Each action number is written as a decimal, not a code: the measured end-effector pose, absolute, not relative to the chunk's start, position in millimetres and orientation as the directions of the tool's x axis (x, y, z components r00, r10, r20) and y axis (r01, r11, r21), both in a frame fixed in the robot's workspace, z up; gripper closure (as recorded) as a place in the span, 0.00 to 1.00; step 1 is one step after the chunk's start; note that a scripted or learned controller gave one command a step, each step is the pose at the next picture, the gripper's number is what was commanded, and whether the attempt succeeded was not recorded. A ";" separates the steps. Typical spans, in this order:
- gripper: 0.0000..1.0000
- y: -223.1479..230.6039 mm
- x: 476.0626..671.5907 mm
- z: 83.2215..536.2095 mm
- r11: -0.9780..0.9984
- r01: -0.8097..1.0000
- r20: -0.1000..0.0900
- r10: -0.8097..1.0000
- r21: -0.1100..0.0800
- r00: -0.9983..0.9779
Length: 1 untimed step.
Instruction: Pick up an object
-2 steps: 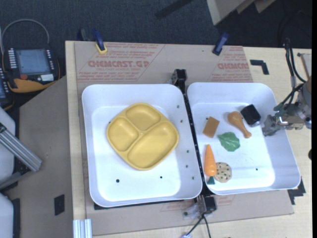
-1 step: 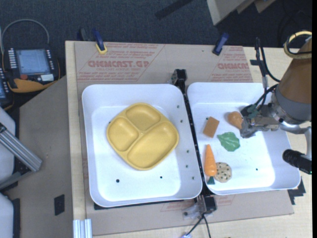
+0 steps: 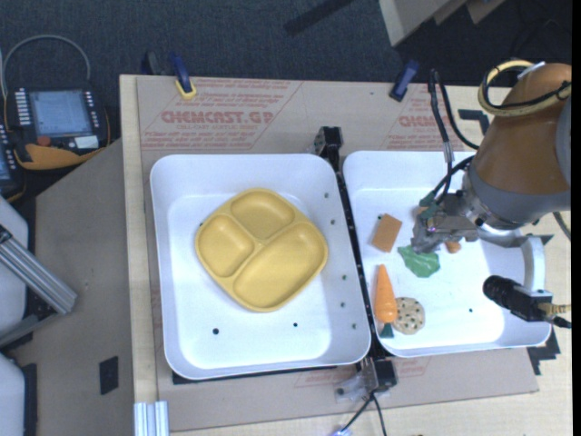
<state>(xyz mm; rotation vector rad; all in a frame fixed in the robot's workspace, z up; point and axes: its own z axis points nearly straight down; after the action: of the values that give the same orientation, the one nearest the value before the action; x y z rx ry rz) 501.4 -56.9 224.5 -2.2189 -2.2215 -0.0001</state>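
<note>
Nearest the lens, a cookie (image 3: 409, 315) and carrot (image 3: 385, 294) lie loose in the right bin (image 3: 508, 330), while the hand (image 3: 434, 239) hangs directly over the green object (image 3: 420, 262), apparently lined up to grasp it, though I cannot tell its opening.

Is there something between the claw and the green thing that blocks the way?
Nothing visible does. The claw is right above the green thing in the right bin. The orange block, carrot and cookie lie beside it, apart.
</note>
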 end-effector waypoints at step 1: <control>1.00 -5.4 503.5 213.9 0.004 1.000 0.001 1.000 -0.003 -0.004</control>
<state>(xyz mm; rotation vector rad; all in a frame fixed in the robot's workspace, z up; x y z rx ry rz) 503.5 -5.4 213.9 -2.2153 -2.2233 0.0021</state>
